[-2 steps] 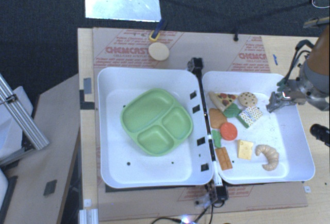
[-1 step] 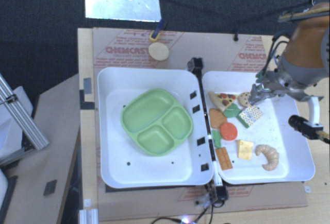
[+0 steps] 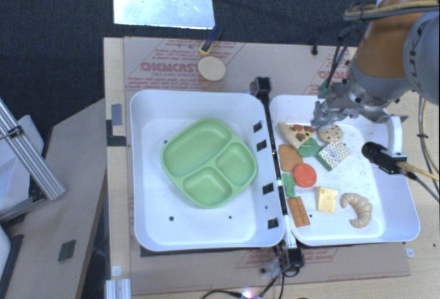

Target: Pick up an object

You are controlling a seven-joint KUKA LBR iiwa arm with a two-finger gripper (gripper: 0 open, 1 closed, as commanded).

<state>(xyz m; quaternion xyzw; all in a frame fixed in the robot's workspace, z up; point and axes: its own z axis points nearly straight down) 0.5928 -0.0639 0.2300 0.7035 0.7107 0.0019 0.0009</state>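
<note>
— Plastic food crowds our right bin (image 3: 402, 218); our hand (image 3: 326, 118) hovers by the cookie (image 3: 331, 133) and pizza slice (image 3: 295, 133). Grip? We cannot tell.

— We might nudge neighbours and pinch nothing.

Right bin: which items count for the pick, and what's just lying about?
For the pick: claw, pizza slice, cookie, croissant, cheese, tomato.
Lying about: green tray, wooden disc.
</note>
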